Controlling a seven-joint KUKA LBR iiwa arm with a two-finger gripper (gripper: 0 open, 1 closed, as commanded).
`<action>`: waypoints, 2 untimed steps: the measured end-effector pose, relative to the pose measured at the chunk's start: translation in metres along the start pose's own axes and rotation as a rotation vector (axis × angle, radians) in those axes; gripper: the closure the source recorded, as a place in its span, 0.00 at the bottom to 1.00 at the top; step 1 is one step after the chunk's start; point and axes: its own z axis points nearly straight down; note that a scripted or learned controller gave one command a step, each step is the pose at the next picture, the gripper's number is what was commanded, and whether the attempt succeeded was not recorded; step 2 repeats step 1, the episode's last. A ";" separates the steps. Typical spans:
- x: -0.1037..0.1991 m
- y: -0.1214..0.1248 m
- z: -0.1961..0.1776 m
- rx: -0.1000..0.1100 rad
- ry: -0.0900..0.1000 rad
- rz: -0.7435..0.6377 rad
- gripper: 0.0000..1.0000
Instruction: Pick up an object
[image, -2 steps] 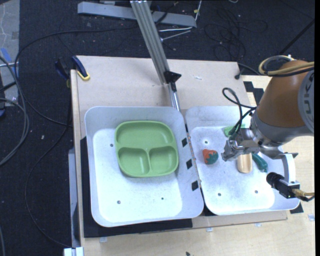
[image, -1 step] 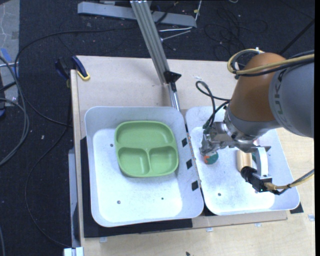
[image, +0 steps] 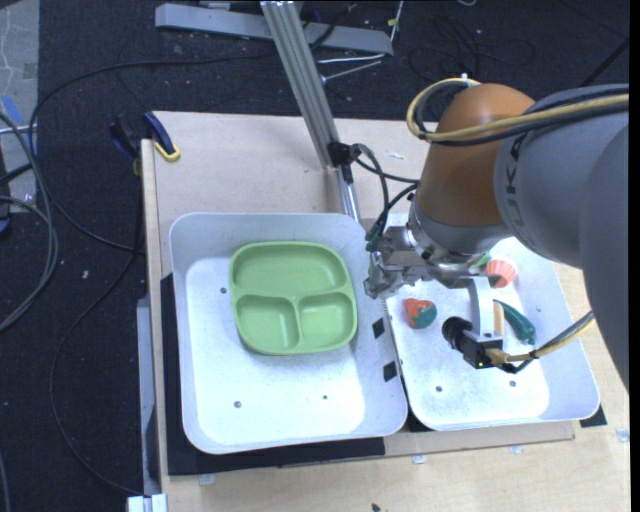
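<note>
The red-and-green toy (image: 420, 312) lies in the right bin (image: 500, 400), just beside my gripper (image: 384, 278), which hangs over that bin's inner edge; spread or closed, I cannot tell. Descending here, I might strike the edge and miss

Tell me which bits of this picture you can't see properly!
- Right bin, camera view: its far part is hidden under the arm.
- Pink-red thing: partly covered by the arm, so its shape cannot be told.
- Teal thing: too small to name.
- Red, orange and green lump: too small and blurred to name.
</note>
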 end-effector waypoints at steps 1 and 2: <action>0.048 0.014 0.011 0.002 -0.001 0.000 1.00; 0.048 0.014 0.011 0.002 -0.001 0.000 1.00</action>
